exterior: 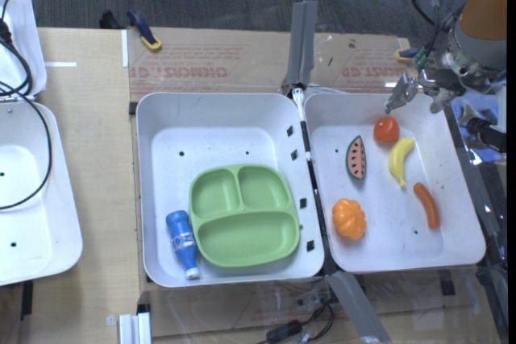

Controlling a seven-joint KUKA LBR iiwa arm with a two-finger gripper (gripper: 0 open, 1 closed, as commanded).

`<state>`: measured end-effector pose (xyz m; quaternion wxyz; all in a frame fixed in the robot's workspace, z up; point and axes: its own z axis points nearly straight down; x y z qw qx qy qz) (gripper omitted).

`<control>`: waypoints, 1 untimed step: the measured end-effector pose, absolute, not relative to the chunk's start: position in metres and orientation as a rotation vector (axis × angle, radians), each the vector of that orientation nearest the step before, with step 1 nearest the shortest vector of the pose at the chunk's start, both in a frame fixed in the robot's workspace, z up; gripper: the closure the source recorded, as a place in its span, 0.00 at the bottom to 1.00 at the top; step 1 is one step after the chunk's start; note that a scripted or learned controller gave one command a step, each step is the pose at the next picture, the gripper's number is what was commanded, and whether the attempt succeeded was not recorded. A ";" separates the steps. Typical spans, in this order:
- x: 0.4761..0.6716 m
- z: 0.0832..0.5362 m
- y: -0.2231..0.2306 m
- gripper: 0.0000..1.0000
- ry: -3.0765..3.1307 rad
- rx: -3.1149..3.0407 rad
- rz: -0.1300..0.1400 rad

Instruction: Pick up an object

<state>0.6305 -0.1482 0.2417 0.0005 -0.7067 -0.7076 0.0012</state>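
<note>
Fingers spread, our gripper (421,90) hangs over the right bin's (459,254) far edge, holding nothing; the tomato (386,129) lies nearest, near that edge, so we judge it the likeliest pick.

Tomato (386,129), banana (401,159), perhaps sausage (427,205), right bin (459,250).

Red lettering runs along the brown cardboard sheet (210,60) lying on the tabletop behind the two bins. It appears upside down from this view and seems to read "CHEMCAST GP", though the letters are faint and the reading is unsure. A second stretch of the same red print shows faintly further right on the cardboard, too washed out to read. The blue bottle (182,242) carries a label whose print is too small to make out.
</note>
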 end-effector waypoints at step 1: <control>0.638 0.092 -0.145 0.00 -2.344 -2.093 0.001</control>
